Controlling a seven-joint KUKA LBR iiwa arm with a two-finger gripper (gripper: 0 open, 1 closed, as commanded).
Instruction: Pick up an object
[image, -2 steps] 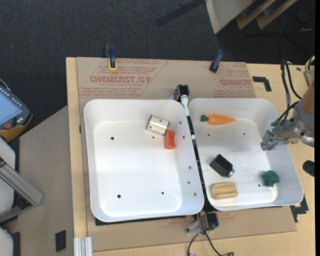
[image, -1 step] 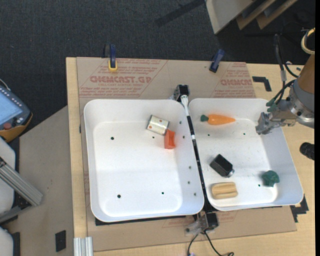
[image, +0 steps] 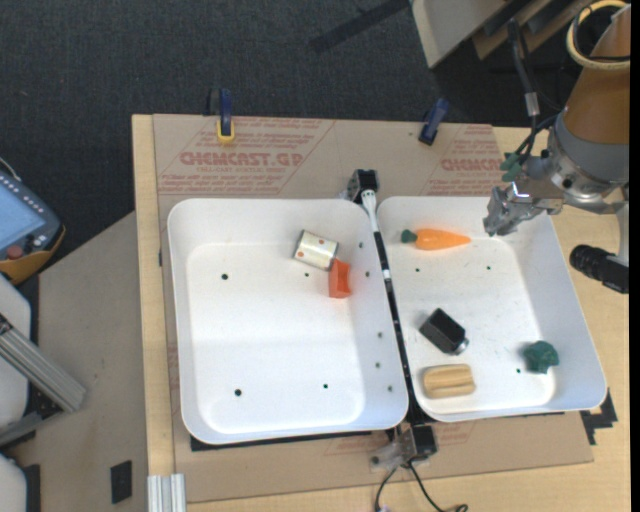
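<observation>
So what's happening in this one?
A grey arm with an orange band reaches in from the right, its gripper over the right white bin's far corner, just beside the orange toy carrot. Nothing shows between its fingers. That bin also holds a black block, a tan bread-like piece and a small green object.

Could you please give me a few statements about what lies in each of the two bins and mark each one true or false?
1. The toy carrot lies in the right bin. True.
2. The black block is in the left bin. False: it is in the right bin.
3. The end effector is above the right bin's far edge. True.
4. The green object touches the carrot. False: they lie well apart.
5. The white cylinder lies beside an orange block. True.
</observation>
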